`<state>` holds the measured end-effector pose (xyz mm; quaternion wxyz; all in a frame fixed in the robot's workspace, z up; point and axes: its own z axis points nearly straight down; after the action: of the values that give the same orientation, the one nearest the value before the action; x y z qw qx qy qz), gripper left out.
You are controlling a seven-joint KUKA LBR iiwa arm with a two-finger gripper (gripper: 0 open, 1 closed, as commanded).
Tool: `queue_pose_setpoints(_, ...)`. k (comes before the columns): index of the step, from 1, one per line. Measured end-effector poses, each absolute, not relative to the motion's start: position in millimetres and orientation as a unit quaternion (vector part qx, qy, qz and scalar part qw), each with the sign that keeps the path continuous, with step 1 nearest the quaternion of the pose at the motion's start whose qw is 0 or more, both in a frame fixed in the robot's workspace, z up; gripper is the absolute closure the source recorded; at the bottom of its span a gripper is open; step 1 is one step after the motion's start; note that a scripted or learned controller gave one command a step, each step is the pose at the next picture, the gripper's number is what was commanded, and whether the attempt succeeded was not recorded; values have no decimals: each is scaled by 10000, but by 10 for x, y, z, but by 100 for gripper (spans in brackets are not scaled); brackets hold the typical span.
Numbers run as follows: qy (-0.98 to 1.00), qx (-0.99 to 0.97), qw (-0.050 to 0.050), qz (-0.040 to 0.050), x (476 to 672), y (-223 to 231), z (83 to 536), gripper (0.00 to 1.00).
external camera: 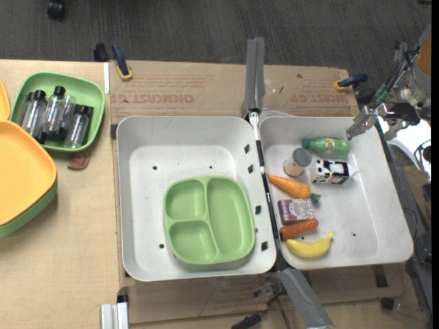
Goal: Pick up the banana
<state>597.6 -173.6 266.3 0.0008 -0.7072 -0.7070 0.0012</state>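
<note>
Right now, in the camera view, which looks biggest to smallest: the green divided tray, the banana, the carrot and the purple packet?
1. green divided tray, far the largest.
2. banana and carrot: much alike in length, so I won't rank them.
3. purple packet, shorter but wider, roughly smallest.

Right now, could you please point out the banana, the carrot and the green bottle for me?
banana (pixel 309 246): camera view, middle of its curved body.
carrot (pixel 289 186): camera view, middle of its orange body.
green bottle (pixel 328 145): camera view, middle of its side.

banana (pixel 309 246): smooth, glossy plastic look. white bins (pixel 134 184): matt plastic. green tray (pixel 209 219): smooth plastic. bench (pixel 82 238): pale wood.
</note>
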Motion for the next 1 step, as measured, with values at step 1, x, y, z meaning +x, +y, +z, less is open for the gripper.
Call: queue_pose_setpoints(1, -5909, -8067, 13, 12, 5901, -1853, 1465, 0)
